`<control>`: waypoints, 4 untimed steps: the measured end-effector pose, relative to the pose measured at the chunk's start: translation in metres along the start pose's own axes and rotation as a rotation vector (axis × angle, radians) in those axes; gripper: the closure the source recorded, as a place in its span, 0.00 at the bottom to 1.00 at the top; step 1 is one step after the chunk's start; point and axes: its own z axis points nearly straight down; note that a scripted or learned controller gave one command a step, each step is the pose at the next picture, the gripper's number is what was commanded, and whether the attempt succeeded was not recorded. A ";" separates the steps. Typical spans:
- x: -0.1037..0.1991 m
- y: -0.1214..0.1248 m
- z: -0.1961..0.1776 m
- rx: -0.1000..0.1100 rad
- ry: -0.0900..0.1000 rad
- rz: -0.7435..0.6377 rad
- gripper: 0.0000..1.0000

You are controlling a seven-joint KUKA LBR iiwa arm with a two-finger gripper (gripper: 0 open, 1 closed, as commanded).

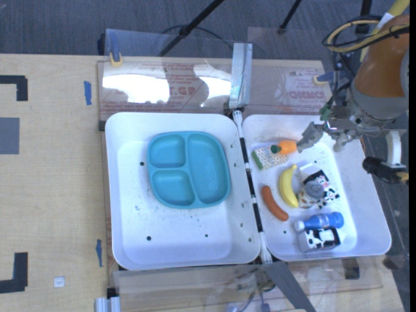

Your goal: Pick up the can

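While the hand [323, 134] hangs over the far part of the right bin [370, 200], near its far edge, its two fingers stand spread wide with nothing between them, so the grasp has not begun and the step in hand looks like the approach. The can [314, 188], a small one with a black-and-white cow pattern and a grey top, sits toward the middle of that bin, just beside a banana [288, 186] on its left-bin side and nearer the front edge of the bench than the hand is. A red sausage [273, 202] lies beyond the banana toward the divider, a carrot [284, 147] and a pale dotted block [265, 156] lie near the far edge, close to the hand, and a blue bottle [323, 221] and a second cow-patterned carton [319, 238] lie toward the bin's front edge. The left bin [123, 194] carries a teal divided plate [188, 169]. Next, I judge, the hand must travel toward the front edge until it is above the can, then descend with fingers straddling it, keeping clear of the banana that crowds one side
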 end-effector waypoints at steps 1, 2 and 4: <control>0.001 0.000 -0.006 0.004 0.000 -0.003 1.00; -0.036 -0.038 -0.020 0.001 -0.001 0.639 1.00; -0.035 -0.038 -0.031 0.015 -0.008 0.631 1.00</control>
